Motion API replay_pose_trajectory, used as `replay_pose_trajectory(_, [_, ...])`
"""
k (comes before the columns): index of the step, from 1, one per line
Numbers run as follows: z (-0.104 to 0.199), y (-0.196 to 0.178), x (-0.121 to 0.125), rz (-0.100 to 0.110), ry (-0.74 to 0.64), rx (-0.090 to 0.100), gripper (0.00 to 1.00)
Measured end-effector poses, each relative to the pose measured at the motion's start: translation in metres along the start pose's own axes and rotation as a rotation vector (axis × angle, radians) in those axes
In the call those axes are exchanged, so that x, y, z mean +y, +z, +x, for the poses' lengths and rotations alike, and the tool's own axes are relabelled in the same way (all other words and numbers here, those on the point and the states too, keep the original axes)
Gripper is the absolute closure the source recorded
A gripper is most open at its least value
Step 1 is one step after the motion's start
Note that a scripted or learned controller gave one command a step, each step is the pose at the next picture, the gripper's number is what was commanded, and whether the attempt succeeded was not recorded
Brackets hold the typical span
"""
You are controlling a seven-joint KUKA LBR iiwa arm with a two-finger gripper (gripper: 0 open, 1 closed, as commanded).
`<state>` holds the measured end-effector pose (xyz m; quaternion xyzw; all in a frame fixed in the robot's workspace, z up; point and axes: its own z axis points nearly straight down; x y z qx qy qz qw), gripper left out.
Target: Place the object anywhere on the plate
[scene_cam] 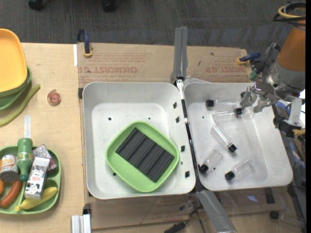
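Note:
A green plate (142, 157) with a dark ridged centre lies in the left bin (97, 106). Several clear plastic vials with black caps lie scattered in the right bin (272, 174): one near the middle (221, 135), one at the front left (212, 159), one at the front (240, 169), and two at the back (219, 103) (228, 113). My gripper (251, 103) hangs over the back right part of the right bin, just right of the black cap (238, 111) of a back vial. Whether it holds anything is unclear.
The metal divider (181, 57) runs between the two bins. Left of the bins, on the bench, stand stacked yellow and green dishes (10, 67) and a green tray (53, 198) of toy food. Cables and the arm (291, 57) crowd the right edge.

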<state>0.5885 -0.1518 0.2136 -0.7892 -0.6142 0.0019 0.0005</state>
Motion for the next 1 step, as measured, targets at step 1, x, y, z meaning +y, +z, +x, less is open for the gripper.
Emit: replay_pose_trajectory(1, [-0.0001,-0.0002,0.0001,0.0,0.0,0.0,0.0])
